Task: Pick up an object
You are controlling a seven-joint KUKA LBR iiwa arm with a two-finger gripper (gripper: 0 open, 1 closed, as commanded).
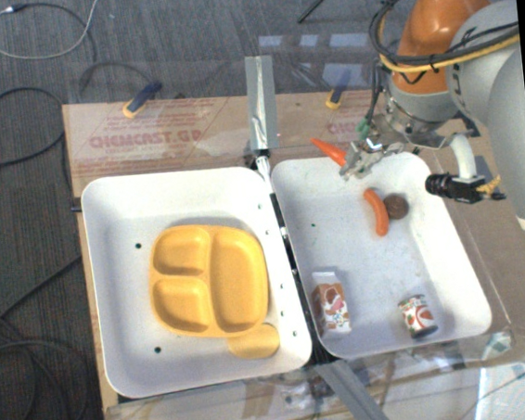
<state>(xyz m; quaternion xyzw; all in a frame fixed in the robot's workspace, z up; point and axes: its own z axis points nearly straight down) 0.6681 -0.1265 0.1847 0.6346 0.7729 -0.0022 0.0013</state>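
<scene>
The sausage (377,212) lies in the right bin (454,259), its long axis running roughly near-to-far in the view, with a dark ball (395,206) touching its right side. The same bin holds two small cartons (331,308) (417,316) near its front and an orange carrot (330,152) at its far rim, while the left bin (114,220) holds a yellow divided tray (210,279) and a yellow piece (254,342) at the tray's front edge. The gripper (362,158) hangs over the far end of the right bin, just beyond the sausage and apart from it, nothing seen between its fingers; whether they are spread or closed cannot be told.

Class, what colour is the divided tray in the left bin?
Yellow-orange: the divided tray, seen in the camera view.
</scene>
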